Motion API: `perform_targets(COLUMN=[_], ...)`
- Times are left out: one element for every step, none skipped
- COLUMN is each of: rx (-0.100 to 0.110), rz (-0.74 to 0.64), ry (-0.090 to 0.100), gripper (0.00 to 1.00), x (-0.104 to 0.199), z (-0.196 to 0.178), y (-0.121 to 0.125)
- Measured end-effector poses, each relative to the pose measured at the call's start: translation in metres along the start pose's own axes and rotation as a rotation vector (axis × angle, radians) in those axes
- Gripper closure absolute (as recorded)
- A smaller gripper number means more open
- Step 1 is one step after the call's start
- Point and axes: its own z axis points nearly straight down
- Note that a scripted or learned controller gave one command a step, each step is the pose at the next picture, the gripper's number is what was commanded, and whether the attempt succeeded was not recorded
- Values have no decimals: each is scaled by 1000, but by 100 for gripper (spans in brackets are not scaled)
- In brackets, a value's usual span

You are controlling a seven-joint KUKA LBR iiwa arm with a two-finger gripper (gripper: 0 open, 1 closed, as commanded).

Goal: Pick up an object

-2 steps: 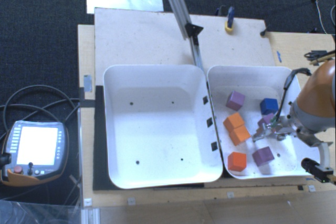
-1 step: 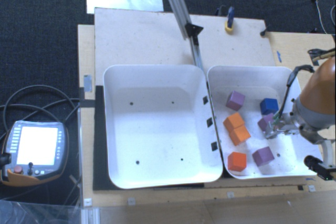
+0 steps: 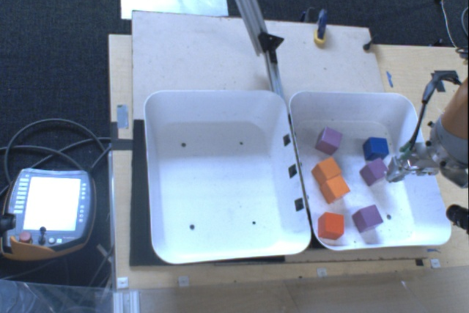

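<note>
Presently, all the loose stock sits in the right bin (image 3: 410, 113): two purple cubes at (image 3: 329, 140) and (image 3: 367, 218), a third purple cube (image 3: 373, 171) near the bin's middle, a blue cube (image 3: 376, 148) just behind it, and three orange cubes, two touching at (image 3: 327, 170) and (image 3: 335, 188) and one alone by the front wall at (image 3: 331, 225). The left bin (image 3: 168, 231) carries no cubes, which fits a sorting layout where items are drawn from one side; that reading is a judgement. The cubes lie scattered, mostly apart, leaving room around several for a grasp. The claw (image 3: 401, 167) hangs low inside the right bin, just beside the middle purple cube on its right, close enough that contact cannot be ruled out. Whether the claw is wide or narrow cannot be told at this size, and no cube is seen between its tips. The arm (image 3: 456, 135) enters from the right edge over the bin wall, wrist bent toward the bin's centre. The likely target is that purple cube, not yet lifted. Both bins rest on the table (image 3: 220, 48).
</note>
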Motion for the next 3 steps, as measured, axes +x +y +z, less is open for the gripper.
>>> perform_targets(rx=[-2, 4, 4], rz=[-1, -1, -9], ry=[-1, 2, 5], gripper=[100, 100, 100], x=[-7, -7, 50], z=[-63, -76, -81], y=[3, 5, 24])
